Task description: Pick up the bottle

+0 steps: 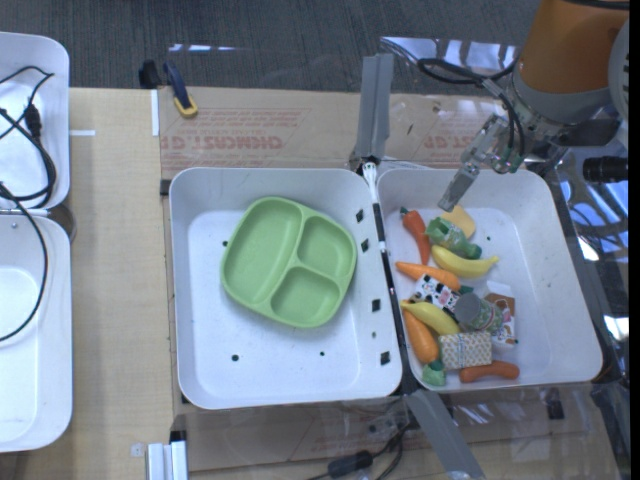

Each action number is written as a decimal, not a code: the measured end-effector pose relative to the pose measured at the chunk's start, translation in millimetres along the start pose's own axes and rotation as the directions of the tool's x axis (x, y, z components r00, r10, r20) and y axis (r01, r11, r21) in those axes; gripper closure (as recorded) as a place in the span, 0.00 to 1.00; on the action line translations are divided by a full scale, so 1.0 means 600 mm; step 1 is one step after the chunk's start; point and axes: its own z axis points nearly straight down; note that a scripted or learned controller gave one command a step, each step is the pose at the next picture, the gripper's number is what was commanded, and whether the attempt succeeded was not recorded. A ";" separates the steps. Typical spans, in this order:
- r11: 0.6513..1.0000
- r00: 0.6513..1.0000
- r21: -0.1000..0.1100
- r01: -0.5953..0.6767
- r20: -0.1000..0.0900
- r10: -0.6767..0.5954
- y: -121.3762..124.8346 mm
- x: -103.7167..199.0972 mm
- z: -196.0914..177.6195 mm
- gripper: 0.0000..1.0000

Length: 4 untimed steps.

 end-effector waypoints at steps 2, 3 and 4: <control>0.976 0.976 -0.002 0.216 0.006 -0.216 -0.126 0.040 0.219 0.00; 0.821 0.821 0.000 0.571 0.003 -0.571 -0.234 0.005 0.120 0.00; 0.859 0.859 -0.001 0.511 0.008 -0.511 -0.107 -0.046 0.265 0.00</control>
